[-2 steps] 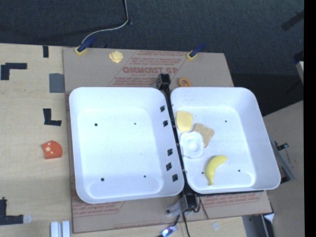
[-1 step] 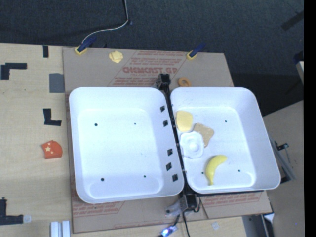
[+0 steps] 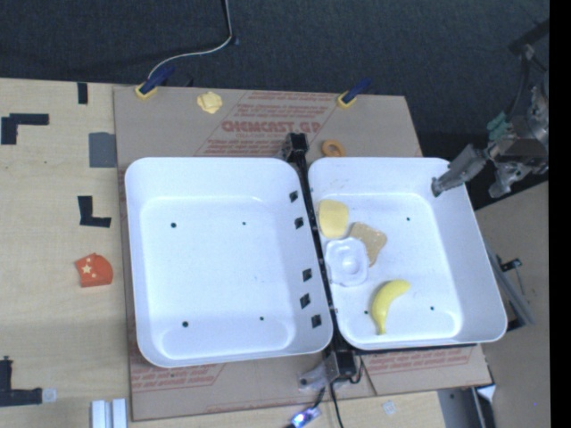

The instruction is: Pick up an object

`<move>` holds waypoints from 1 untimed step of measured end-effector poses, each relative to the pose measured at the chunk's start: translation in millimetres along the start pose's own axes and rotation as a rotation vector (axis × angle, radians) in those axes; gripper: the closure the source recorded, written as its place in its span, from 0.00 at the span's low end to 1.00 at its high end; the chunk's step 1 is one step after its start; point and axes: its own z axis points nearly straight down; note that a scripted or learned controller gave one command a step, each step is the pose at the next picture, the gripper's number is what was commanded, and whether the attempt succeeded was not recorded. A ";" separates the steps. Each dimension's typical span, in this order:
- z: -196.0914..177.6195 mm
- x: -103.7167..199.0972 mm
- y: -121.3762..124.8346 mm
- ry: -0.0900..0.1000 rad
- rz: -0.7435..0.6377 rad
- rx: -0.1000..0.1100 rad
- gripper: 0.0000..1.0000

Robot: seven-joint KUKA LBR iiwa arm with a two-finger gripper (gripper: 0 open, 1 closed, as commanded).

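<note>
Banana (image 3: 387, 301) lies in the right bin (image 3: 464, 239), well apart from gripper (image 3: 443, 184)

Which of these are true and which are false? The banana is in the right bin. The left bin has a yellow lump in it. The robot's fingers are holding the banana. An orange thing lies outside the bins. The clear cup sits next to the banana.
1. The banana is in the right bin. True.
2. The left bin has a yellow lump in it. False: the yellow lump lies in the right bin.
3. The fingers hold the banana. False: the gripper is at the right bin's far right corner, apart from the banana.
4. An orange thing lies outside the bins. True, left of them.
5. The clear cup sits near the banana. True.
</note>
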 end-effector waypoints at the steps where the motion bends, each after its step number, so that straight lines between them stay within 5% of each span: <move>1: -20.0 -4.9 -0.5 -0.007 0.006 -0.016 1.00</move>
